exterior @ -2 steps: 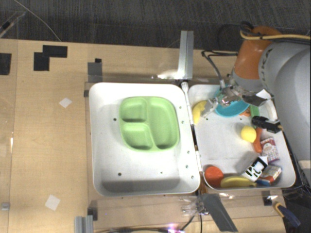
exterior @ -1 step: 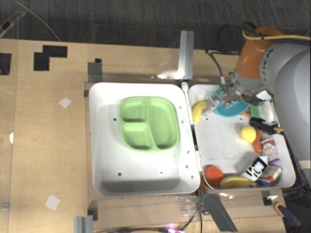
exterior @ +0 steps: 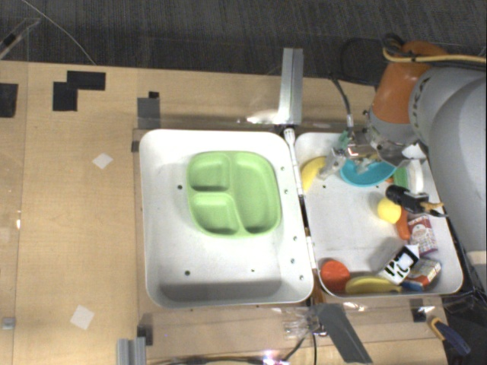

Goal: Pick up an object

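The wooden bench (exterior: 68,226) carries two shallow white bins side by side, touching along a metal divider. The left bin (exterior: 163,272) and right bin (exterior: 335,226) sit toward the right; black patches (exterior: 76,88) mark the far left.

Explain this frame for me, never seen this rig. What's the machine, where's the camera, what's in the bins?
One fixed camera looks down at a slant on a wooden bench with two shallow white bins. The grey arm with an orange band is a robot reaching in from the right. Its end effector sits low over the right bin, at a teal bowl; I cannot tell if anything is gripped. The left bin holds a green divided tray. The right bin also holds a yellow banana, a yellow ball, an orange-red fruit, another yellow piece and small packages.
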### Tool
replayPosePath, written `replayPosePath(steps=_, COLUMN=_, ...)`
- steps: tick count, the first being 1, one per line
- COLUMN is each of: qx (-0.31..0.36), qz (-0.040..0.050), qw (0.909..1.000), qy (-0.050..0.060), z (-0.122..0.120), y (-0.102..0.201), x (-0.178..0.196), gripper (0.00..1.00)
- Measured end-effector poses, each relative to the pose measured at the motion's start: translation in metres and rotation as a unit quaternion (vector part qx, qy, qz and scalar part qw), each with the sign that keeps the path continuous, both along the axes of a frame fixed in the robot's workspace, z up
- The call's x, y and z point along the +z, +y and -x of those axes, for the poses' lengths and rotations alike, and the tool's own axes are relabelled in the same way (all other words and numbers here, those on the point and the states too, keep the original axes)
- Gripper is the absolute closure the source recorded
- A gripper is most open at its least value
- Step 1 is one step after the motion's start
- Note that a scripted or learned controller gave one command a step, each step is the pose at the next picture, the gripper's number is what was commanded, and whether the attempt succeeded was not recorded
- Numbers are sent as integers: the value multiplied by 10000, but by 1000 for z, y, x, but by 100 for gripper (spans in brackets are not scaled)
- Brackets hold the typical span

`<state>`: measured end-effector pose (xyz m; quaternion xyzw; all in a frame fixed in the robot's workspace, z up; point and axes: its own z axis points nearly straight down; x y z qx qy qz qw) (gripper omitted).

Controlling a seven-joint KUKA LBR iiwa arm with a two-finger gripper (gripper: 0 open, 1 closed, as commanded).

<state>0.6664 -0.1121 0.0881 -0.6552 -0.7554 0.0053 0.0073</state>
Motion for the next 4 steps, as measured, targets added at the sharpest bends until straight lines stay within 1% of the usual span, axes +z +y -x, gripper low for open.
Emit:
replayPosePath(steps=1, qx=-533, qz=15, qw=9985, qy=-150, z=14, y=-16, x=1, gripper=0)
replayPosePath(steps=2, qx=-480, qz=-5, qw=9987, qy=-173, z=10, y=-11, x=21, gripper=100)
replayPosePath(steps=3, qx=-2162, qz=10, qw=9763, qy=-117, z=11, y=71, x=99, gripper=100)
replayPosePath(steps=4, qx=-2786, qz=36, qw=9603, qy=-106, z=-3, y=-5, x=142, gripper=100)
